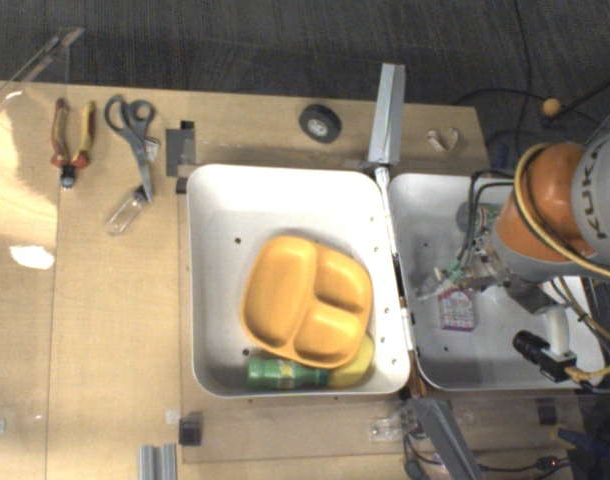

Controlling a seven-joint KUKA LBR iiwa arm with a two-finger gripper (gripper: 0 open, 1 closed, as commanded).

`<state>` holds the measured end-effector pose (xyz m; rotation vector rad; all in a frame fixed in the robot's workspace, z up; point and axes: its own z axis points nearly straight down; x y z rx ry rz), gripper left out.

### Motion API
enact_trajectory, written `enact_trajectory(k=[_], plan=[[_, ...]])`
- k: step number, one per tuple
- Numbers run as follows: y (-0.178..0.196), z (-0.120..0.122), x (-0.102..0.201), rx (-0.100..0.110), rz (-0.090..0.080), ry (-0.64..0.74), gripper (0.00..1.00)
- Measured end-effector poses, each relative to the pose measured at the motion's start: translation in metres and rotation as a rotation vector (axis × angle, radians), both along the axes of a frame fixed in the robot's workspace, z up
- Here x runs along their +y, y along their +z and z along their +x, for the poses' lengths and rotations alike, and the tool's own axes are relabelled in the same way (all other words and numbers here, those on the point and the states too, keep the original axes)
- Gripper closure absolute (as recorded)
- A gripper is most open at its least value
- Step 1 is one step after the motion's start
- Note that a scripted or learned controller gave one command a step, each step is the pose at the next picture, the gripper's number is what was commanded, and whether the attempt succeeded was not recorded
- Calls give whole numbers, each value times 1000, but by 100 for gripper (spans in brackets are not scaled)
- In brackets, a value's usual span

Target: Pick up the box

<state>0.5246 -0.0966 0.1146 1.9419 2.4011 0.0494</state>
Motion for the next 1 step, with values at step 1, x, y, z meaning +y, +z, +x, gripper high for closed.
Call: enact_trajectory(k=[1], plan=[[-25, -8, -18, 42, 4, -6, 0]])
